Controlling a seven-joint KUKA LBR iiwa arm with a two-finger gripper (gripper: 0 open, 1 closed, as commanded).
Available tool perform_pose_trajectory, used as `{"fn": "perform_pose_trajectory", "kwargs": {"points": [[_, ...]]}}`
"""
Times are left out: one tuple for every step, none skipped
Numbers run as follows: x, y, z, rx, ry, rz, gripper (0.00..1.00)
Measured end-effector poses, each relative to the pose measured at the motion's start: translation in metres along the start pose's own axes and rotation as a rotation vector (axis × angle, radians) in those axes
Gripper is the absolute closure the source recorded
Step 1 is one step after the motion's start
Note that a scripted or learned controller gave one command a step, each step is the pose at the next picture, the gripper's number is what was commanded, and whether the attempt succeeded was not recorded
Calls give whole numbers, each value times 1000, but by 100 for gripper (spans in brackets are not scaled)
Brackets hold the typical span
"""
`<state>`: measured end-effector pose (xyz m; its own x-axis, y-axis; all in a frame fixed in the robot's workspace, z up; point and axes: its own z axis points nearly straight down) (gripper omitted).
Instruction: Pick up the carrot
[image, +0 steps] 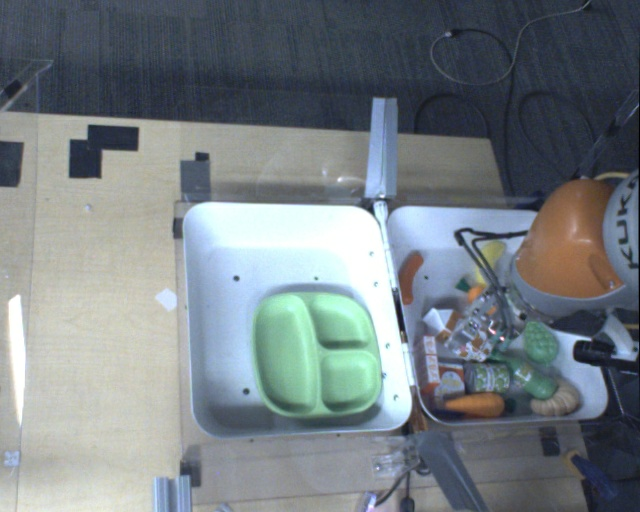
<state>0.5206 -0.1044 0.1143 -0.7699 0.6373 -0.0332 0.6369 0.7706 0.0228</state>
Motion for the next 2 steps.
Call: {"fn": "perform_pose_trajectory", "kwargs": {"points": [[63, 34, -122, 22, 26, 280, 100], [54, 21, -110, 22, 27, 199, 100]]}}
